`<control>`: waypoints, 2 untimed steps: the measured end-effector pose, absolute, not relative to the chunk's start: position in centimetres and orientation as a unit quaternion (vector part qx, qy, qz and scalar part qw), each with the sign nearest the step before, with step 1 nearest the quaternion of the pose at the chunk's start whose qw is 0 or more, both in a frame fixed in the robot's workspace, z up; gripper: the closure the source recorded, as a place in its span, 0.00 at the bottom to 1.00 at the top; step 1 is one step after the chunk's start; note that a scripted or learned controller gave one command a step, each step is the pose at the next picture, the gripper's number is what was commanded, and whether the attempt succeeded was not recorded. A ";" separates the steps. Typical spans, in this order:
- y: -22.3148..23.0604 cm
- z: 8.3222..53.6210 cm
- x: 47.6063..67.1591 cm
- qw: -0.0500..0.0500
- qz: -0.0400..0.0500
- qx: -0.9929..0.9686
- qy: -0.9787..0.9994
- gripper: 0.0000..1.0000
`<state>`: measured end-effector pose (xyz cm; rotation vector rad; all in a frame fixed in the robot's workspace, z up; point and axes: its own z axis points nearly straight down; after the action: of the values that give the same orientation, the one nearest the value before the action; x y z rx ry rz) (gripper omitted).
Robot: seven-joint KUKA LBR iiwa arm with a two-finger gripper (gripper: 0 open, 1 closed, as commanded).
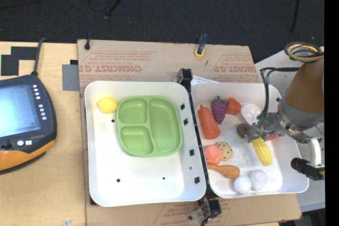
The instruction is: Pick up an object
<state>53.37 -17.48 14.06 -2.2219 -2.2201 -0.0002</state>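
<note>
On the tabletop (58,177), the left white plastic bin (100,177) carried a small yellow lemon-like ball (107,105) at its upper left and a light green divided plastic tray (149,126) beside it. Across the black divider, the right white bin (288,182) was crowded: an orange-red bottle-shaped toy (208,122), a purple toy grape bunch (219,108), a pink toy (213,154) touching a round spotted cookie (225,151), a tan carrot-like piece (225,170) and two white balls (250,182) near the front wall. Further right lay the yellow toy corn cob (261,151), its long axis running from upper left to lower right. The dark tool (259,131) hung at the cob's upper end, seemingly touching or just above it, with the grey arm reaching in from the right. Whether the tool's tips stood apart or together could not be told. The cob seemed the likeliest target, lying directly below and slightly right of the tool, so a grasp would probably need to close across its narrow width.
</note>
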 end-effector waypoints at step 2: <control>-18.4 22.8 52.5 0.000 0.000 -0.707 -0.707 1.00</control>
<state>52.52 -18.37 22.84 -2.2214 -2.2206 0.0003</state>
